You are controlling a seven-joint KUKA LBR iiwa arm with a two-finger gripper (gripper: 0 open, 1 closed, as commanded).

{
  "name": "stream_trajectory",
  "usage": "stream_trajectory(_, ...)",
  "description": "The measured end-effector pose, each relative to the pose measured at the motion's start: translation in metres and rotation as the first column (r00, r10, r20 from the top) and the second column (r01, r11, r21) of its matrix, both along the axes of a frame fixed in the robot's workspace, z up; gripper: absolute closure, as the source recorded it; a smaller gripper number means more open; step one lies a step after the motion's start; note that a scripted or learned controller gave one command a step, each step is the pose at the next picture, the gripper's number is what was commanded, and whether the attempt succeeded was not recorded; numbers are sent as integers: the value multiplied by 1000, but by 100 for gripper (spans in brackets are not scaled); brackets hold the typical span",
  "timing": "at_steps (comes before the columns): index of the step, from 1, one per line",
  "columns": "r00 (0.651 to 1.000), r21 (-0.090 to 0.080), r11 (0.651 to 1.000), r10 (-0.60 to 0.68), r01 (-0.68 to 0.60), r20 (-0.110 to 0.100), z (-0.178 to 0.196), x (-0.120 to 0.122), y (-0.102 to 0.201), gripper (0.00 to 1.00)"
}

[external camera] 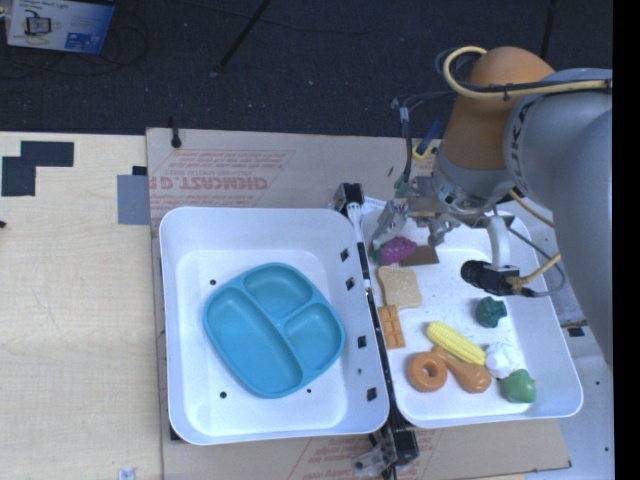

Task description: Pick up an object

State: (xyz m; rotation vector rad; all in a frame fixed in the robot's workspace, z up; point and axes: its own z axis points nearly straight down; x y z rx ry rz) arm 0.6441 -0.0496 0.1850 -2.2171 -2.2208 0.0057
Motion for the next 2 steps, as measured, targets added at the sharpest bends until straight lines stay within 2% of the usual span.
stream_trajectory(1, 1000, 1, 1000, -2, 2, -3, -95, -1, -35, 0)
stream_trajectory(2, 1000, 0, 1000, 0, 0, 0, 0, 0, -9, 0)
